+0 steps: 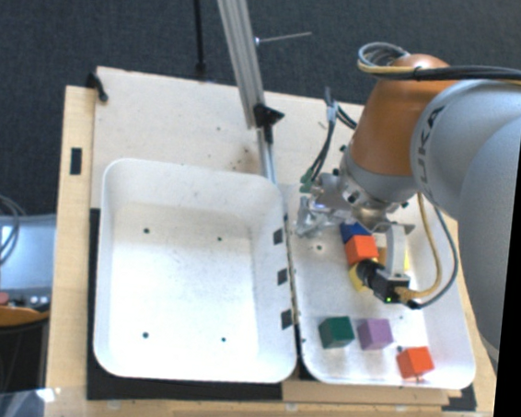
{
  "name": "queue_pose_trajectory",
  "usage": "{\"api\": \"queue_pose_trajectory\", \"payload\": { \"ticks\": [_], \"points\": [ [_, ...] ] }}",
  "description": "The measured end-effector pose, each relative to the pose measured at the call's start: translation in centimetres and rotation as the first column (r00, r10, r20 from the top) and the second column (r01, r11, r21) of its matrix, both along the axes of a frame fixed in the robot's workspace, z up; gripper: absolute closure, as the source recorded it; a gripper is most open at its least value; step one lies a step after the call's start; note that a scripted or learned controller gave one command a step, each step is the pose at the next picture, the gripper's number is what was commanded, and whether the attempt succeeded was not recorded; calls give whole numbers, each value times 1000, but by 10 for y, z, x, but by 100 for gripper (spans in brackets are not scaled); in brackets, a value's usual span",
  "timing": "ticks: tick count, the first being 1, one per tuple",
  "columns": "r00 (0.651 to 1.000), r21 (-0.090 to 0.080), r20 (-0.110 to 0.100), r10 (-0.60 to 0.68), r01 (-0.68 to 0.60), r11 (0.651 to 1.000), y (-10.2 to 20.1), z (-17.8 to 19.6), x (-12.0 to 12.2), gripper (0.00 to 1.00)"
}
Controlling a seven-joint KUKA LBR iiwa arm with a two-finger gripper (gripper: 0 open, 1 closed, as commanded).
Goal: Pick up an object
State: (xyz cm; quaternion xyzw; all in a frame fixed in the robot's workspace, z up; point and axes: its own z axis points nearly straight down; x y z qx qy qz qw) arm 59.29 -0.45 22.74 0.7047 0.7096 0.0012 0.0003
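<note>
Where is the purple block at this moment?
The purple block lies in the right bin, near its front edge in the camera view, between the green block and an orange block.

from my seat the left bin (pixel 189 270) offers the widest open floor, bare white with only its low walls around it. the right bin (pixel 454 348) is tight: the arm (pixel 435 129) itself hangs over its upper half, and cables (pixel 439 268) loop down along its right side. along its near edge a green cube (pixel 336 332), purple cube (pixel 376 333) and orange cube (pixel 415 361) sit close in a row, gaps narrow between them. a slanted metal post (pixel 244 58) blocks the way in from the far side, above the bins' shared wall.
</note>
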Motion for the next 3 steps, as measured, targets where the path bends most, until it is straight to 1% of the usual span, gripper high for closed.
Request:
{"api": "queue_pose_trajectory", "payload": {
  "ticks": [1, 2, 3],
  "points": [
    [1000, 0, 1, 1, -1, 1000, 44, 8, 19, 100],
    [1000, -1, -1, -1, 1, 1000, 89, 2, 25, 100],
    [1000, -4, -2, -2, 2, 1000, 85, 2, 25, 0]
  ]
}}
